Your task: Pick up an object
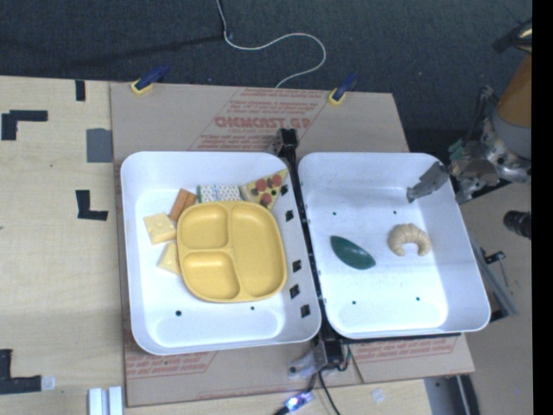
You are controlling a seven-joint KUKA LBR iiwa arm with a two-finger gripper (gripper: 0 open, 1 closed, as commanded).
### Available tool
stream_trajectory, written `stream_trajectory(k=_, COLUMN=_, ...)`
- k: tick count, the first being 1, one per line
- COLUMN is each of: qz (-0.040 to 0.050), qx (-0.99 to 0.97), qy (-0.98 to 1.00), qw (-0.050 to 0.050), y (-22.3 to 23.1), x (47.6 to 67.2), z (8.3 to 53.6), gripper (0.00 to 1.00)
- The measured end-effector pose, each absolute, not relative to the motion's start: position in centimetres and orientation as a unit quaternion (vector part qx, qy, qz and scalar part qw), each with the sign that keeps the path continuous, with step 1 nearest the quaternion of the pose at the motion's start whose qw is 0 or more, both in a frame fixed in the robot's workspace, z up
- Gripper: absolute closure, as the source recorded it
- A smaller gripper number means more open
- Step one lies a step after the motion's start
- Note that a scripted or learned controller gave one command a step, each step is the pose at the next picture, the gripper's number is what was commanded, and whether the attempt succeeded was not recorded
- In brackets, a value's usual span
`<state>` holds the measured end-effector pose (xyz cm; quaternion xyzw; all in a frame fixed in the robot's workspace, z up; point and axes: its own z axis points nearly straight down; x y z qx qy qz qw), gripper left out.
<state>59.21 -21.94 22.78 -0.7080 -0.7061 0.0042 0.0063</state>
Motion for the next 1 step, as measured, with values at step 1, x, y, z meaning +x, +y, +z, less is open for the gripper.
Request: stream_trajectory(k=1, qz=0.0007, qx=-0.707, qy=-0.707, qw=0.0, y=-21.89, x=59.46, z=23.67, gripper=0.0)
